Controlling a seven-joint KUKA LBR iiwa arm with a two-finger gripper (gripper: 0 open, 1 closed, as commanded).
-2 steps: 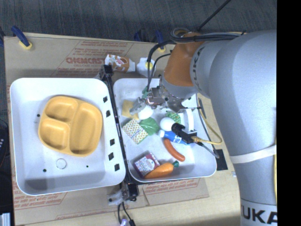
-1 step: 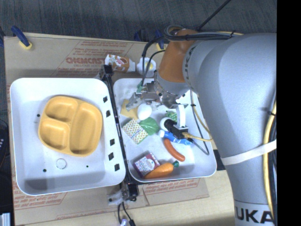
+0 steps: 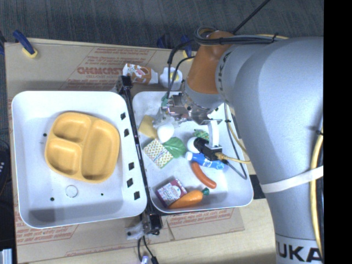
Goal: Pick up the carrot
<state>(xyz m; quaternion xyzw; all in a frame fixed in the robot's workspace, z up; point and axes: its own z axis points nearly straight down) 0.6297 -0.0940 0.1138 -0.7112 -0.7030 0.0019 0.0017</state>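
Note:
The carrot is orange with a green stem end and lies along the front wall of the right bin, next to a maroon packet. My gripper hangs over the back left part of the same bin, just above a white egg-shaped piece. It is well behind the carrot and apart from it. The orange band and grey arm cover the bin's back right part.
In the right bin lie a red sausage, a blue and white item, a green leaf, a checkered packet and a yellow wedge. The left bin holds a yellow divided tray.

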